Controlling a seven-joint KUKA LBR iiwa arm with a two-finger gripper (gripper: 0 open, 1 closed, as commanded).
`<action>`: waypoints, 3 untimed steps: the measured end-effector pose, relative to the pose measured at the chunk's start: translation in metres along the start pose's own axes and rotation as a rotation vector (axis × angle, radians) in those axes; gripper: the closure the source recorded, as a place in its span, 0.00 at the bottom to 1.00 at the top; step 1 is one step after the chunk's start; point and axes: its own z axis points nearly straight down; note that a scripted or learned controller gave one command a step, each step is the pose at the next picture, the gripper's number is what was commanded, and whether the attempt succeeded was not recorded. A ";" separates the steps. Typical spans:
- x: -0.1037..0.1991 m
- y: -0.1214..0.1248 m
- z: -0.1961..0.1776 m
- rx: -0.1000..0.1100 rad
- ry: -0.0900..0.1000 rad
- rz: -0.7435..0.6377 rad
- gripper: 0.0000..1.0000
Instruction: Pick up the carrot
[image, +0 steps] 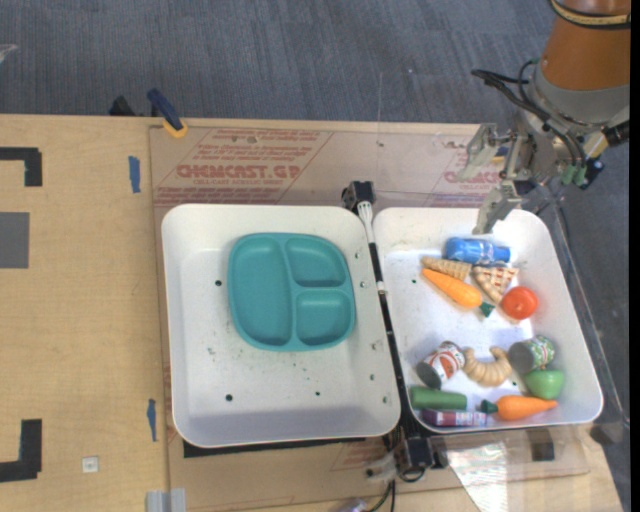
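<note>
We see two white bins side by side on the bench. The left bin (190, 330) carries a teal divided plate (292, 291), lying flat toward its far half. The right bin (572, 330) holds a scatter of toy food.

Two carrots show in the right bin. One carrot (452, 288) lies in the far half, slanting from upper left to lower right, its green end toward the middle of the bin. It sits just below a waffle cone (447, 267) and just beside a pizza slice (494, 280), with a blue can (476, 249) a little farther back. The second carrot (524, 407) lies at the near right corner, along the near edge, its green end pointing left, just below a green apple (545, 383).

The gripper (497, 212) hangs over the far edge of the right bin, near its far right corner, under the grey wrist and orange band. One pale finger (495, 213) reaches down just behind the blue can. Nothing sits between the fingers, but we cannot tell how wide they stand.

The first carrot lies nearer than the gripper and slightly left of it, with the blue can between them. The second carrot lies well apart from it, across the whole bin.

Elsewhere in the right bin we see a red tomato (518, 303), a croissant (487, 369), a small tin (441, 362) and a green marker (438, 398).
</note>
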 end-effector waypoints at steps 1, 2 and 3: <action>0.010 -0.001 0.188 0.000 -0.004 0.211 0.00; 0.054 -0.002 0.197 0.001 -0.002 0.232 0.00; 0.074 -0.012 0.197 -0.001 -0.003 0.561 0.00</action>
